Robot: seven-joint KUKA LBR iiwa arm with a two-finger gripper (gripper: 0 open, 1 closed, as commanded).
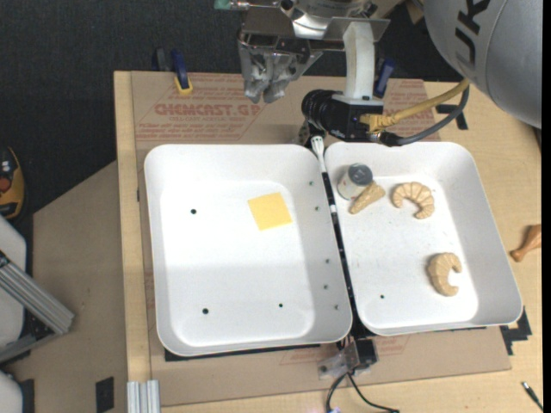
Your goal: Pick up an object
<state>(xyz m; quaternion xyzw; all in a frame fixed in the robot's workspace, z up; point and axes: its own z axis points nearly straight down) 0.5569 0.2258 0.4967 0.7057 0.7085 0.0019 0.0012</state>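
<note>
A flat yellow square (pixel 270 211) lies in the left bin (pixel 172 256), a little right of its middle. The right bin (pixel 482 231) holds a tan croissant (pixel 414 198), a second croissant (pixel 445 274) lower down, a tan cone-shaped piece (pixel 367 199) and a small grey round object (pixel 358 176) near its top-left corner. My gripper (pixel 268 84) hangs high above the bench beyond the left bin's far edge. Its fingers point down close together, and nothing is between them.
The bins sit side by side on a cardboard sheet (pixel 207 106). Blue clamps (pixel 180 69) hold the sheet's far edge. A brown object (pixel 527 245) pokes in at the right edge.
</note>
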